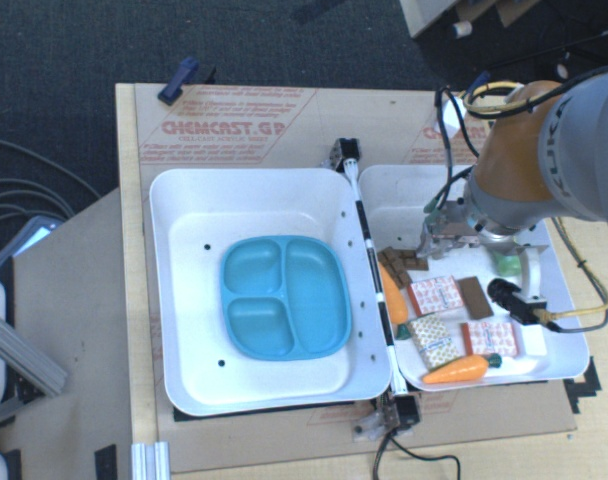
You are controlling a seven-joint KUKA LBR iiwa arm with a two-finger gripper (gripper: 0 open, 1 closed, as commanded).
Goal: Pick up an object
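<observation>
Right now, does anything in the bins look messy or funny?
Yes. The right bin is a jumble: a carrot and small packets lie crooked, crowded together. The blue plate in the left bin sits neatly.

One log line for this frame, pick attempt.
arm: over right bin | pincer: low among items, grasp unconfirmed | carrot: front of right bin | blue tray: left bin

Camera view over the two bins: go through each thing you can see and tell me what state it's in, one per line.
Blue divided tray: lying flat in the left bin, right side up.
Carrot: lying on its side by the right bin's near rim.
Patterned packets: lying flat in the right bin.
Brown block: lying flat beside the packets.
Gripper: low over the right bin.
</observation>
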